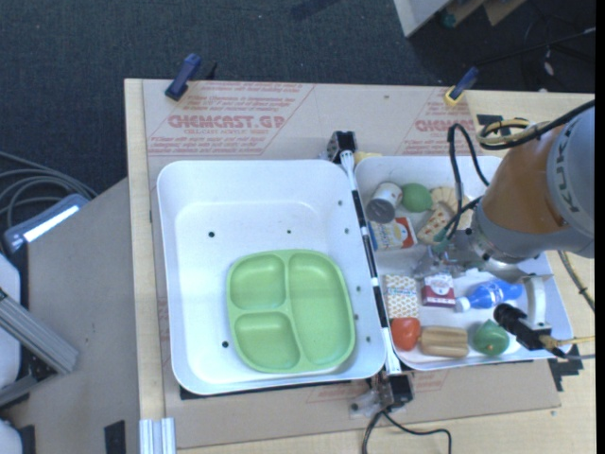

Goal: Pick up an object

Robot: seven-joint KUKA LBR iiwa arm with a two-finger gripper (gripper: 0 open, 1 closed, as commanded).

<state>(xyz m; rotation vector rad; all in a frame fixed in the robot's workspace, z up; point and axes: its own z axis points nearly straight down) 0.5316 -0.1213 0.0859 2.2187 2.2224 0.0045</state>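
Near edge of the right bin (558,296), lower right of frame: a red tomato-like piece (406,332), a tan bread-roll shape (444,341) just to its right, then a green pepper-like piece (491,338). These three lie in a row along the bin's near wall.

Next row back: a patterned packet (401,296), a small red-and-white carton (439,292) beside it, and a blue bottle (486,297) lying on its side to the right.

Gripper (452,253) sits low in the middle of the right bin, just above the carton in the frame, with the carton and packet directly on its near side. Its fingertips are lost among the clutter and under the wrist; cannot tell how far apart they stand or whether anything is between them. Arm's orange band (525,189) and grey wrist cover the bin's right portion.

Farther back in the same bin: a silver can (384,202) near the dividing wall, a green ball-like item (416,195) right of it, a pale cracker-like piece (435,221) near the gripper's far side.

Left bin (189,253), centre of frame: a green divided plate (288,310) lies flat in its near half, three compartments.

Far edge of the bench (246,121): a blue clamp (182,77) at upper left, another (462,84) at upper right.
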